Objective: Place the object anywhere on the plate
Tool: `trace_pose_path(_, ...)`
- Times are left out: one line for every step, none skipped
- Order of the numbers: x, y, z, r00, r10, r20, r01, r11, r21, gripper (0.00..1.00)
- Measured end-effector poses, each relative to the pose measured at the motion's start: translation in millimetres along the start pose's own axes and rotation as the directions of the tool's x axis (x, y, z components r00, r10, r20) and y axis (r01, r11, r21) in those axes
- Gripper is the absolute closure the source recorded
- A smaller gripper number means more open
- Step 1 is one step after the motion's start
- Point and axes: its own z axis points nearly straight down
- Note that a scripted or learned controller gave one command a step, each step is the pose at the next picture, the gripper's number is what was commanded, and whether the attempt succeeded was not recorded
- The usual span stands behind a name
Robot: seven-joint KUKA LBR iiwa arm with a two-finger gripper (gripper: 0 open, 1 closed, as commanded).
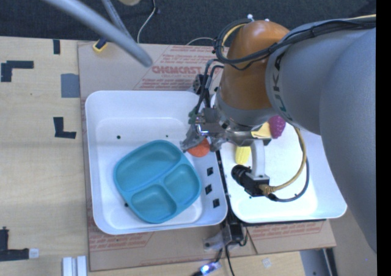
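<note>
A blue three-compartment plate (157, 180) lies in the left bin (104, 116). My gripper (198, 144) hangs above that bin's right edge, just past the plate's upper right rim. A small orange-red object (200, 151) sits between its fingertips, and the gripper is shut on it. The object is over the strip between the plate and the divider, not over the plate. The orange wrist band (253, 43) and the grey arm hide much of the right bin.
The right bin (311, 207) holds a yellow object (242, 155) and a purple one (278, 126), both partly under the arm. A black cable with a connector (247, 182) loops over that bin. Grey rods cross the upper left.
</note>
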Motion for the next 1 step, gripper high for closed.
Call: trace_pose_path(48.2,0.8,2.2,1.000,0.000,0.000,0.000,1.000,0.001,1.00)
